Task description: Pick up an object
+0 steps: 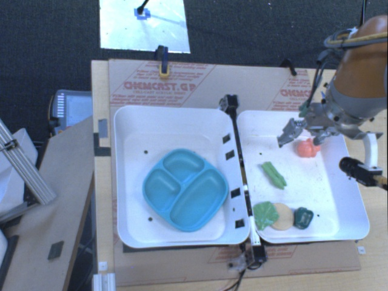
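Observation:
My gripper (303, 135) hangs over the back part of the right bin (345, 190) with its two fingers spread open. A small red-orange object (307, 148) lies on the bin floor just below and in front of the fingertips, not between them. Further forward in the same bin lie a green pod-shaped piece (274, 174), a green leafy piece (265, 214), a tan round piece (282, 216) and a dark green lump (303, 217). The last three are bunched by the front wall.
A blue divided plate (185, 188) rests in the left bin (130, 162). A black clip-lined divider (237, 174) runs between the bins. The arm's grey and orange body (364, 65) looms over the right bin's far corner. A black part (359, 170) juts over the right rim.

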Action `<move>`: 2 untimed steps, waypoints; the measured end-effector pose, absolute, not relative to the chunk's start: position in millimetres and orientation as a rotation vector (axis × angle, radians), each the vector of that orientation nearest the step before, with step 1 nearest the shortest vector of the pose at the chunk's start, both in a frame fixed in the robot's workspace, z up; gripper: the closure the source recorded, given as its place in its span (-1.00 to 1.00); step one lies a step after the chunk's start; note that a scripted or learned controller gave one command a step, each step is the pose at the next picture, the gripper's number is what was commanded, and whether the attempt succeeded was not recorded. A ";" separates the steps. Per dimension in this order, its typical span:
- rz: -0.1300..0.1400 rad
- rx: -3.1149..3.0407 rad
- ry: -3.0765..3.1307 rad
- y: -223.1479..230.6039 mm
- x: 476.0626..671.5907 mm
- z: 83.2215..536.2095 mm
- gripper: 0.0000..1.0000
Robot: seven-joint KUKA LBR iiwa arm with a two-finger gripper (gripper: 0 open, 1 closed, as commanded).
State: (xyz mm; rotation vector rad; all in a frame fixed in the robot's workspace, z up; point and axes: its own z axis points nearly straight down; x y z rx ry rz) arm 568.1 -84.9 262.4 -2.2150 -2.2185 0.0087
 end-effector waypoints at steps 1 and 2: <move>-0.002 -2.219 -2.226 -84.8 570.0 267.6 -1.00; 0.002 -2.219 -2.222 -84.5 567.6 225.7 -1.00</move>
